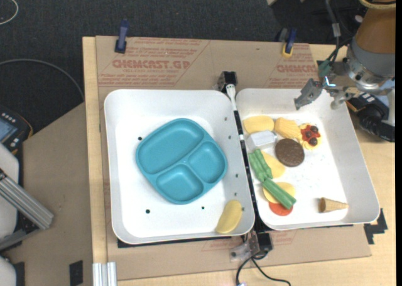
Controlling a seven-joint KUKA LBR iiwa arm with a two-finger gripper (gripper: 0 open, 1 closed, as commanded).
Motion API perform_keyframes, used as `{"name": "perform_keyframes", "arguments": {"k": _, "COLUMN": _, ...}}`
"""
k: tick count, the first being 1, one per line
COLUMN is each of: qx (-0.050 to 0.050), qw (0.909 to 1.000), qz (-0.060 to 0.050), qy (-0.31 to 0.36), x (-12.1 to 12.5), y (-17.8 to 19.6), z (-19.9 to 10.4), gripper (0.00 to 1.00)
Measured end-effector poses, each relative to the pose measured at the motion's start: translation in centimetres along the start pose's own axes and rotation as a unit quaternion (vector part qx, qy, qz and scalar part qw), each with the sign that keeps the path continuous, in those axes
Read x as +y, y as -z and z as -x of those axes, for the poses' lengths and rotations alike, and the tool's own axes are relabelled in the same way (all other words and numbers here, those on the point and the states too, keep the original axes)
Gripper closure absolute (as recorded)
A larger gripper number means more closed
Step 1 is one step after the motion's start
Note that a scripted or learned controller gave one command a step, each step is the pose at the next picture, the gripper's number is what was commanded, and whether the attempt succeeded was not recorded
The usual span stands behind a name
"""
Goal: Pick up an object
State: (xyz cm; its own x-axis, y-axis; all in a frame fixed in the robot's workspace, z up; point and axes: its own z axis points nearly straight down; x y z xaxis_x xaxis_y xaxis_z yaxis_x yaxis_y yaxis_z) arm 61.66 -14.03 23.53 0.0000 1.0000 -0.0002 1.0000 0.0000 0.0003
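Cone [331, 204] well below gripper [320, 93]

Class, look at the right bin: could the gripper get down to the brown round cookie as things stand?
Probably yes. The cookie lies on top, uncovered, and the gripper hangs above the same bin's far edge with open space between them.

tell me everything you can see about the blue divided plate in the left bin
The blue divided plastic plate is a teal, rounded-corner dish with three compartments: one large, two smaller, split by raised ridges. It looks smooth and matte, and its compartments hold nothing. It lies flat and right side up, turned at a slant, near the middle of the left shallow white bin. Nothing touches it; the yellow banana-shaped toy lies apart, toward the bin's near right corner.
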Motion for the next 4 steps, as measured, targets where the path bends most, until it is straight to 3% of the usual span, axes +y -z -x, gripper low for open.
{"name": "perform_keyframes", "arguments": {"k": 1, "qx": -0.001, "qw": 1.0000, "qz": 0.006, "qy": 0.000, "x": -0.1, "y": -12.2, "z": -2.7, "gripper": 0.00}}
{"name": "perform_keyframes", "arguments": {"k": 2, "qx": -0.002, "qw": 0.9999, "qz": 0.012, "qy": 0.000, "x": -2.3, "y": -13.5, "z": -3.9, "gripper": 0.00}}
{"name": "perform_keyframes", "arguments": {"k": 3, "qx": 0.001, "qw": 0.9999, "qz": 0.017, "qy": 0.000, "x": -4.5, "y": -13.9, "z": -2.1, "gripper": 0.00}}
{"name": "perform_keyframes", "arguments": {"k": 4, "qx": 0.000, "qw": 0.9998, "qz": 0.020, "qy": 0.001, "x": -4.2, "y": -12.5, "z": -2.2, "gripper": 1.00}}
